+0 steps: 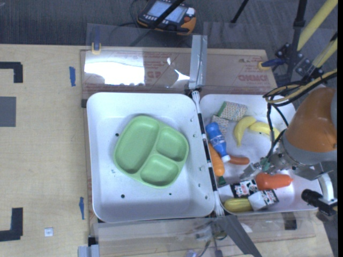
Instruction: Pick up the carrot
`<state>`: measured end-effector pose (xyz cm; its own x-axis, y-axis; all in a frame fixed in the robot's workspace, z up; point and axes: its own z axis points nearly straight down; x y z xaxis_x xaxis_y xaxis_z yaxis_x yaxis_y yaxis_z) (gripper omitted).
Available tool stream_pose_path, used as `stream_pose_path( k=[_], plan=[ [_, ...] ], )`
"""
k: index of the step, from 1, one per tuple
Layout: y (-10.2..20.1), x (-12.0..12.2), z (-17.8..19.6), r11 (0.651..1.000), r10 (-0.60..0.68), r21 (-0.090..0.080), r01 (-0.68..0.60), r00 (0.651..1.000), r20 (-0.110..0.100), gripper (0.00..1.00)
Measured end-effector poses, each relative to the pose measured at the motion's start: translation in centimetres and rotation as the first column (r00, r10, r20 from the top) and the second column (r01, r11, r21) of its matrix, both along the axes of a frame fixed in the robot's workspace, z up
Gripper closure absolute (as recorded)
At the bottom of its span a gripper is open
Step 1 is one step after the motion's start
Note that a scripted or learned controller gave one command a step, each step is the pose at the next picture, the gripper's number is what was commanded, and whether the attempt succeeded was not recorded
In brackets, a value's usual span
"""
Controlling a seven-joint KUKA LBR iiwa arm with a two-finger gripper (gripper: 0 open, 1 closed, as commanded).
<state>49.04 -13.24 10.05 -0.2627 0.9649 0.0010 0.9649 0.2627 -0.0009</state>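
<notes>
Smooth tapered orange carrot (216, 162) beside glossy blue bottle (216, 138); end effector (263, 166) grip state unclear.

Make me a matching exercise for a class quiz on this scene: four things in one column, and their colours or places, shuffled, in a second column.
Things:
1. divided plate
2. banana
3. bottle
4. carrot

Colours and places:
A. orange, lying along the right bin's left wall
B. green, in the left bin
C. blue with a white cap, in the right bin
D. yellow, near the right bin's far edge

Pairs: 1-B, 2-D, 3-C, 4-A
</notes>
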Motion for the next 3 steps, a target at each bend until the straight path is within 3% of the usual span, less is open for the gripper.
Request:
stream_pose_path(
  k=[1, 2, 3],
  plan=[
    [2.9, -0.9, -1.3, 0.984, -0.180, -0.002, 0.180, 0.984, 0.010, 0.00],
    [-2.5, -1.1, 10.0, 0.874, -0.485, -0.003, 0.485, 0.874, 0.001, 0.00],
    [-7.7, -1.1, 3.4, 0.804, -0.595, 0.001, 0.595, 0.804, -0.010, 0.00]
  ],
)
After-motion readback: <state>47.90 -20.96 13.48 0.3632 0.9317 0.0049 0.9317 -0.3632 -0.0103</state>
